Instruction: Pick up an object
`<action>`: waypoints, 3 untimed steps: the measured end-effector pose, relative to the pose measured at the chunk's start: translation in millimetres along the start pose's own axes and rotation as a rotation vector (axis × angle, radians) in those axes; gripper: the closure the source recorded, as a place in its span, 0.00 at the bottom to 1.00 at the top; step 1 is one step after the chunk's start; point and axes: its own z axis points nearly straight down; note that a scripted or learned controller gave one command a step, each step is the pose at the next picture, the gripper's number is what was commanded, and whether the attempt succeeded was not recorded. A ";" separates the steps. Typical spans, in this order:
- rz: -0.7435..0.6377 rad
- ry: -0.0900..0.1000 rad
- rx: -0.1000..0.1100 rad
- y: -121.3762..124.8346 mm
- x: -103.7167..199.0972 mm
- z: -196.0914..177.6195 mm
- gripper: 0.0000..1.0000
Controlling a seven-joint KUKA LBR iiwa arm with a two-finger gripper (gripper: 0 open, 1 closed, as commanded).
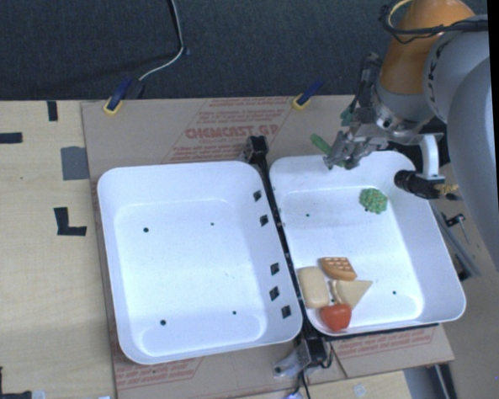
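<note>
My gripper hangs over the far rim of the right bin, near its back left corner. A short green piece sticks out just left of the gripper; I cannot tell whether it is held. A green bumpy object lies in the right bin, a little in front and to the right of the gripper. At the bin's near left corner sits a cluster: a waffle-like orange piece, a cream roll, a pale wedge and a red round piece.
The left bin lies beside the right one, joined by a black clip strip. Both rest on a cardboard sheet. The grey arm with its orange band fills the upper right.
</note>
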 end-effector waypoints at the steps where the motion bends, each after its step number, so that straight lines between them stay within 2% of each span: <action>1: 0.006 0.000 0.016 -5.5 -3.1 7.3 0.00; 2: 0.013 -0.003 0.018 -7.6 -99.9 39.7 0.00; 3: 0.006 -0.010 0.001 -41.8 -66.7 101.4 0.00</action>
